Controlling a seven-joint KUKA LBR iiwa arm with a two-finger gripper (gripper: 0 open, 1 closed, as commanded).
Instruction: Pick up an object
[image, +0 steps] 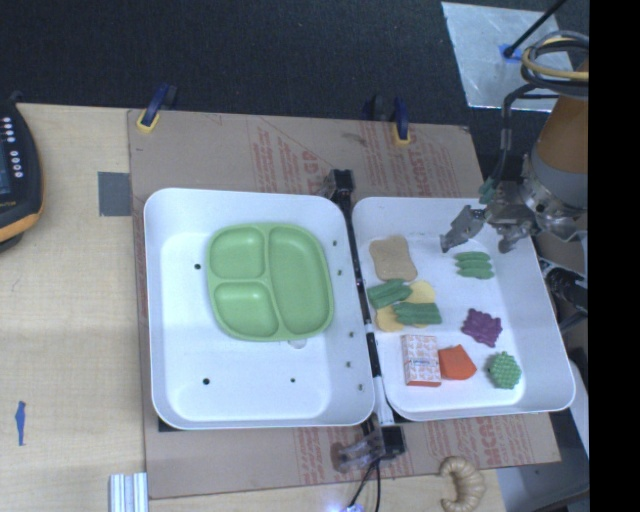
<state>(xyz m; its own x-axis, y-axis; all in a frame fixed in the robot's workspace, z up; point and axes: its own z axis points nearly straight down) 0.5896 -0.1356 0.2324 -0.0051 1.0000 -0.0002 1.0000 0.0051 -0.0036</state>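
- Nearest the camera, a curled tan piece (462, 483) lies on the desk (70, 330) just outside the near edge of the right bin (530, 330).
- Along the near side of that bin sit a red-and-white packet (420, 359), an orange block (457, 363) touching its right side, and a round green knobbly piece (504, 370) further right.
- A purple cluster (482, 326) lies just beyond the knobbly piece, toward the bin's right side.
- Near the bin's left wall, two dark green pieces (402, 302) rest over a yellow piece (423, 293), and a tan slice (392, 258) lies just beyond them.
- A small green ridged piece (474, 264) lies in the far right part of the bin, apart from the other things.
- The tool (486, 232) hangs over the far right part of the right bin with its two fingers spread apart and nothing between them.
- The green ridged piece lies just on the near side of the tool, roughly under the gap between the fingers, and does not touch either finger as far as can be seen.
- The left bin (180, 380) holds a light green divided plate (270, 280) with three compartments, set toward its far side.
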